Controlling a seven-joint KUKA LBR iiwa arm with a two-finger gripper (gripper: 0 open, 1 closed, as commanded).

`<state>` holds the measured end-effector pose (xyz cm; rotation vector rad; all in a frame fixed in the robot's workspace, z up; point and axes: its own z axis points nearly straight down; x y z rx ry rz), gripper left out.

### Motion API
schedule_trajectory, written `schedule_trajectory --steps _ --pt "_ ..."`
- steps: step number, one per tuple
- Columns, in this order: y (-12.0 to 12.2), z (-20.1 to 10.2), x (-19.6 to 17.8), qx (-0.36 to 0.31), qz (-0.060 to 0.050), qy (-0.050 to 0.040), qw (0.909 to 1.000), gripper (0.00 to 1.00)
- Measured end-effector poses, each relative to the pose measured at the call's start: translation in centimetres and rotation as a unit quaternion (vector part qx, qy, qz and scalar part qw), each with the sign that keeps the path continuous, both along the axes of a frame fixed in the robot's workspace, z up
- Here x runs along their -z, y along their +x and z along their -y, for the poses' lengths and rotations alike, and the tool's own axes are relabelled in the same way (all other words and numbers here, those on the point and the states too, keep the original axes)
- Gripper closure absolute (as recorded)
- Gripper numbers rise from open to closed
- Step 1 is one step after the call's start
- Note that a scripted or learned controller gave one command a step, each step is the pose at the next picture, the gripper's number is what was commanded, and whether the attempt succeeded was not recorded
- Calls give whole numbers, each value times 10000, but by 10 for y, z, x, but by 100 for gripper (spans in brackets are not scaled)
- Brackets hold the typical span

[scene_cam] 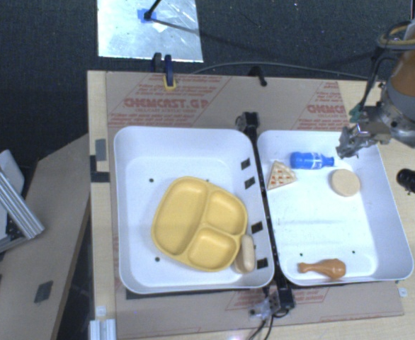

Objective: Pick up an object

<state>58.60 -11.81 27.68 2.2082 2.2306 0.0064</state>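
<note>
Camera view: gripper hangs over upper right corner of right bin. Spread of fingers: cannot tell, tips small and blurred against bin rim. No object seen between them.

Nearest candidates: blue bottle just left of tips, long axis running left-right; round tan disc just below tips. Pizza slice farther left, near divider. Drumstick well apart, at bin's near edge.

Left bin holds yellow tray; tan piece touching tray's lower right edge.

Arm cut off at right frame edge.
</note>
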Motion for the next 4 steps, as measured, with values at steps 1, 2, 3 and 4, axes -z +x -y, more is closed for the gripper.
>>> schedule_trajectory --steps 1,2,3,4 --pt "4 -58 5 -1 -12 4 10000 100" --pt "20 -115 4 -4 -8 5 10000 100" --pt "33 -167 25 3 -17 3 10000 100" --pt "50 -224 41 2 -17 6 10000 100"
